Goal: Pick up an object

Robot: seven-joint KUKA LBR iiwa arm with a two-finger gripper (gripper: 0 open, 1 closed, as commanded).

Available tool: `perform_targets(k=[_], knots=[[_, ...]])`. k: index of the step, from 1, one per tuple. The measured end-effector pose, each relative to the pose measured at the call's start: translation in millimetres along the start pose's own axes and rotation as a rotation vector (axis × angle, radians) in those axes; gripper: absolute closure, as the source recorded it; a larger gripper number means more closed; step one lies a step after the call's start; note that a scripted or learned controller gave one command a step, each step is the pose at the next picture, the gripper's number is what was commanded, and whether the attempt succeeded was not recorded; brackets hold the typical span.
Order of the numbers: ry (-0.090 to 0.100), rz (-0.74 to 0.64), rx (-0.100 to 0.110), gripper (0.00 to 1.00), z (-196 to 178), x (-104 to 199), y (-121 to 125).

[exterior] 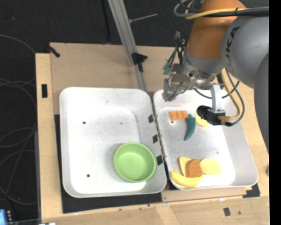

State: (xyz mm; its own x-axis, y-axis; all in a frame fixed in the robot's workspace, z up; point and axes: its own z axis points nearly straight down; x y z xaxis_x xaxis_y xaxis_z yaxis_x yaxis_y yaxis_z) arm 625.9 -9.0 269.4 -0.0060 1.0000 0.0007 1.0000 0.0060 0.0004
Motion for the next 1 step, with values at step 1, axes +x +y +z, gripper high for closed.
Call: perform_targets(k=[1], knots=[[0.0,0.003,0.0,1.0,11.3,56.2,-12.2]])
